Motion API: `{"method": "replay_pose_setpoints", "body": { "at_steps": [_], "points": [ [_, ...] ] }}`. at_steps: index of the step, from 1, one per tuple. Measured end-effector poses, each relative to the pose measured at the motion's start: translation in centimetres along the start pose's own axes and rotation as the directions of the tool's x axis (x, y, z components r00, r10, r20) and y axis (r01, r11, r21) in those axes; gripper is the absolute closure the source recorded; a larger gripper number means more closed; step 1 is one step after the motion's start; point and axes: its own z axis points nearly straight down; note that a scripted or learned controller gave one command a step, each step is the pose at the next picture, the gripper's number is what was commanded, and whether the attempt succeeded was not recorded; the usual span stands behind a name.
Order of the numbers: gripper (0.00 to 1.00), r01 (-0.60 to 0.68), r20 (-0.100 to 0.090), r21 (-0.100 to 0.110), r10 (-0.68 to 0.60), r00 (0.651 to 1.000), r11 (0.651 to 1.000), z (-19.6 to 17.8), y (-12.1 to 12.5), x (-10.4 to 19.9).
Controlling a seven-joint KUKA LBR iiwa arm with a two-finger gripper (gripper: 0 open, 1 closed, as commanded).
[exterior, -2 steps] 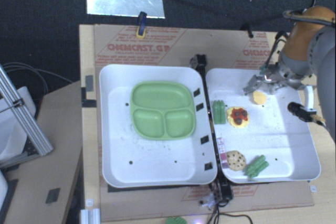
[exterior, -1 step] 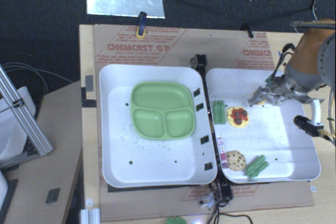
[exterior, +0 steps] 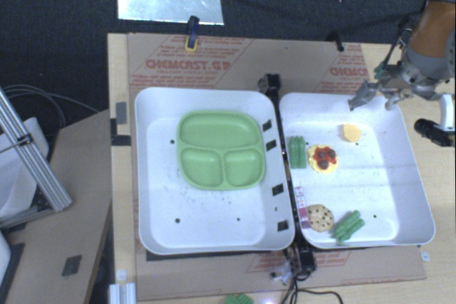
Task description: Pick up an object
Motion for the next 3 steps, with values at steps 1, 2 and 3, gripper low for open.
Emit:
{"method": "replay_pose_setpoints", "body": {
  "at_steps": [1,2,3],
  "points": [
    [0.00,0.001,-0.006,0.015,-0.001,1.000,1.000,8.1,-2.3,3.3],
    [1.00,0.002,-0.003,0.006,-0.002,1.000,1.000,6.6,-2.0,3.2],
    [1.00,0.004,-0.007,0.013,-0.004,1.000,1.000,4.2,-6.3,12.1]
  ]
}}
